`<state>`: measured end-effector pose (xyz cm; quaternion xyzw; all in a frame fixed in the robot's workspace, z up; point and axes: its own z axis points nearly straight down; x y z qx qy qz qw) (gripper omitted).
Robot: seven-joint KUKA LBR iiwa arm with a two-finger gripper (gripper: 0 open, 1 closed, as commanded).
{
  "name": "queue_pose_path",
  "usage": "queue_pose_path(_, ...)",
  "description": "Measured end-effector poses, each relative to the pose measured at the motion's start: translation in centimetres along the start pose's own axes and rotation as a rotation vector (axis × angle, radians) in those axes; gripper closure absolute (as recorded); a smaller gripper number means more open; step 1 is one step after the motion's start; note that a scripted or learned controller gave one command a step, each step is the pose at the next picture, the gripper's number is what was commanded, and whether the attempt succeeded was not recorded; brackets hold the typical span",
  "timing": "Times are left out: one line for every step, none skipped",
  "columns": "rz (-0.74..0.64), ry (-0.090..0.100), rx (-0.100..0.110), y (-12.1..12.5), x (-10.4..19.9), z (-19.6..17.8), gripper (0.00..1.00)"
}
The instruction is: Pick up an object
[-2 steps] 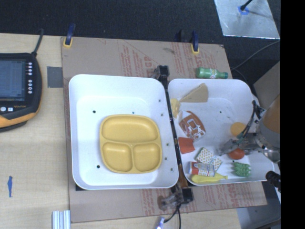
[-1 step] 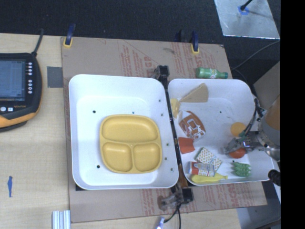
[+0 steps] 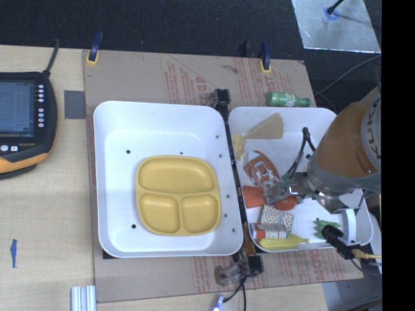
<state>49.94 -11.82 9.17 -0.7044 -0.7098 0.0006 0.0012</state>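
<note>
Gripper (image 3: 280, 192) low in right bin (image 3: 322, 116) over red item (image 3: 283, 204), finger state unclear; best to centre it before closing, avoiding box (image 3: 275, 220).

We lose much of the right white bin (image 3: 259, 114) under the grey, orange-banded arm (image 3: 343, 151), and the gripper (image 3: 280, 193) blurs among small items, fingers too small to judge.
</note>
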Motion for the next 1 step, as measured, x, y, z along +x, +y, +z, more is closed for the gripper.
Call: queue_pose_path(0.002, 0.001, -0.002, 2.60, 7.10, -10.06, 1.00)
